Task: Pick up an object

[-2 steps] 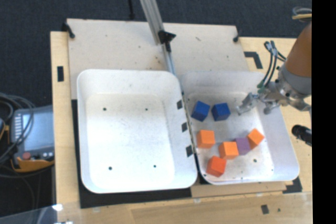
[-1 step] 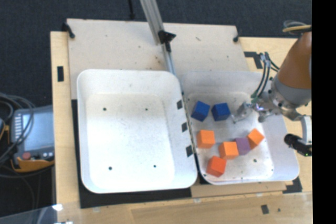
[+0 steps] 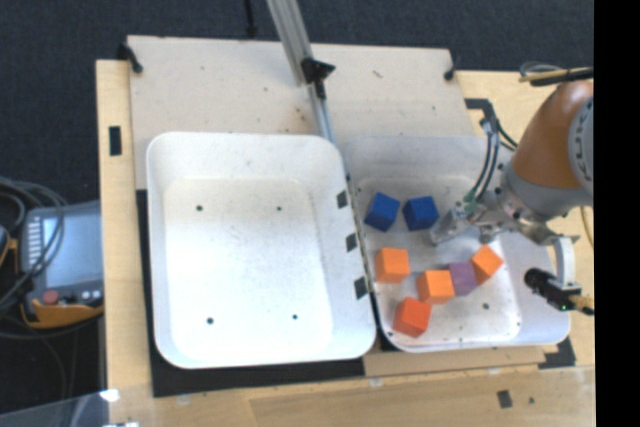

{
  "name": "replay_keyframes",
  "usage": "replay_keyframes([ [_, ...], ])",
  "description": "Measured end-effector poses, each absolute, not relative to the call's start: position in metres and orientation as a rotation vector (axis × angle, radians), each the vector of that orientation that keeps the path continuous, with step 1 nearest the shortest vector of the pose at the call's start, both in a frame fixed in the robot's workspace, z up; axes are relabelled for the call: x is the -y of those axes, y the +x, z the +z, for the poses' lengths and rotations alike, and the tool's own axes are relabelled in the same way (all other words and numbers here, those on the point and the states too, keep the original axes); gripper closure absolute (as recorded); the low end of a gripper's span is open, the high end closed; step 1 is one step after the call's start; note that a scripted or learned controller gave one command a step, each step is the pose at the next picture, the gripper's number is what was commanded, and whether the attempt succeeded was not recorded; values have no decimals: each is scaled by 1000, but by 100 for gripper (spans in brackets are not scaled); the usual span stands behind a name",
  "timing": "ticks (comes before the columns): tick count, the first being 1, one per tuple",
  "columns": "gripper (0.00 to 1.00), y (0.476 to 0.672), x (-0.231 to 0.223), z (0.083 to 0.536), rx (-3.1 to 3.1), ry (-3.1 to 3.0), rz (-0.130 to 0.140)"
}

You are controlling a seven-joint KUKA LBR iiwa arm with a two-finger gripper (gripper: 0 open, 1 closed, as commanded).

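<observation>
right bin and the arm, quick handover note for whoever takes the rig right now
Gripper: low over the right bin, beside the blue cubes; whether it is open or shut cannot be told, and nothing is seen between its fingers.
Objects: all in the right bin. Two blue cubes at the top, an orange cube below them, then an orange cube, a purple cube and an orange cube in a row, and a red-orange cube nearest the front.
Done: nothing lifted.
Left: grasp one cube and raise it.

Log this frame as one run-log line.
arm: over right bin | gripper: low beside blue cube, grasp unconfirmed | right bin: two blue, four orange, one purple cube | status: pick not done
</observation>
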State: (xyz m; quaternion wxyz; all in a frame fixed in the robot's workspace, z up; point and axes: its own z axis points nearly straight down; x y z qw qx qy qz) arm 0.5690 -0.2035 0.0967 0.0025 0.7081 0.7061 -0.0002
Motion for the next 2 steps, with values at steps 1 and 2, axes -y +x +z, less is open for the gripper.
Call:
replay_keyframes([
  [1, 100, 570, 205, 110, -2206, 2226, 6],
  [2, 100, 574, 198, 158, -2222, 2213, 5],
])
